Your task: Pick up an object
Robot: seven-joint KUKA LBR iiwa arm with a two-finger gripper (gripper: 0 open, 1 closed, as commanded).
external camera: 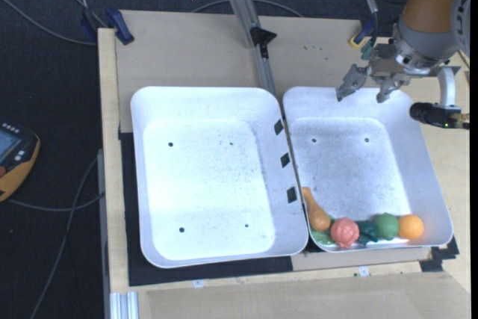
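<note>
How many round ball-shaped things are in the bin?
3, all along the near edge of the right bin: a pink ball, a green ball, an orange ball. More may hide underneath.

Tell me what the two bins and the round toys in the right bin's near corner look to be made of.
Left bin and right bin: probably moulded plastic, white with dark speckling, matte, with rounded, thin rims. Pink ball, green ball and orange ball: likely plastic or foam toy pieces, with strong flat colours and a dull sheen; the pink one looks slightly textured. The view is too coarse to be sure.
</note>
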